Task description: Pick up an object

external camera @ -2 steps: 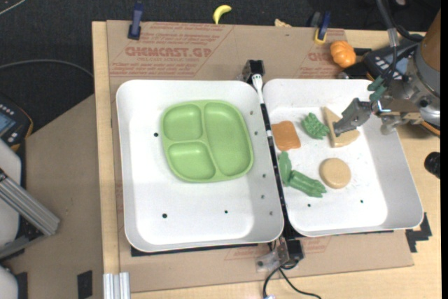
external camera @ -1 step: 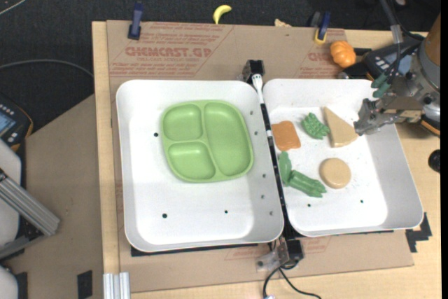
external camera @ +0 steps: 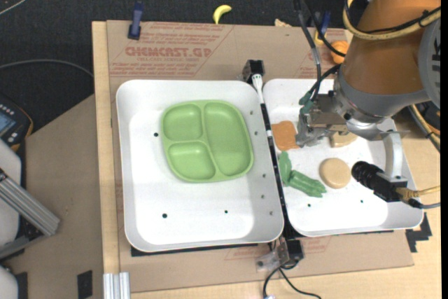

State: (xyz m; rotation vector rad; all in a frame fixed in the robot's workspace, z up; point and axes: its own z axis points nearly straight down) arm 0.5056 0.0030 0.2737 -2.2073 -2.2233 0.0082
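In the camera view the arm (external camera: 388, 45) reaches in from 3 o'clock and hangs low over the right bin (external camera: 350, 219), in that bin's upper half. The jaws sit at its lower end, close to the bin floor. The wrist housing hides them too much to tell whether they are released or clenched, and nothing can be seen held between them.

Four loose things lie in the right bin:
- An orange-brown disc (external camera: 283, 135) lies just beside the jaws at their 9 o'clock, close to the wall shared with the left bin (external camera: 140, 171).
- A green pod-shaped piece (external camera: 299, 181) lies at about 7 o'clock from the jaws, its long axis running from 11 to 4 o'clock.
- A tan round piece (external camera: 334, 173) lies at about 5 o'clock.
- A paler tan piece (external camera: 343, 139) shows at 3 o'clock, partly under the wrist.

The left bin holds a green divided plate (external camera: 208, 140), well apart from the jaws at 9 o'clock.

The disc looks the likeliest pick. It is the nearest thing, so the coming move probably turns on a small shift toward 9 o'clock. The bin wall just beyond the disc leaves little room on that side.
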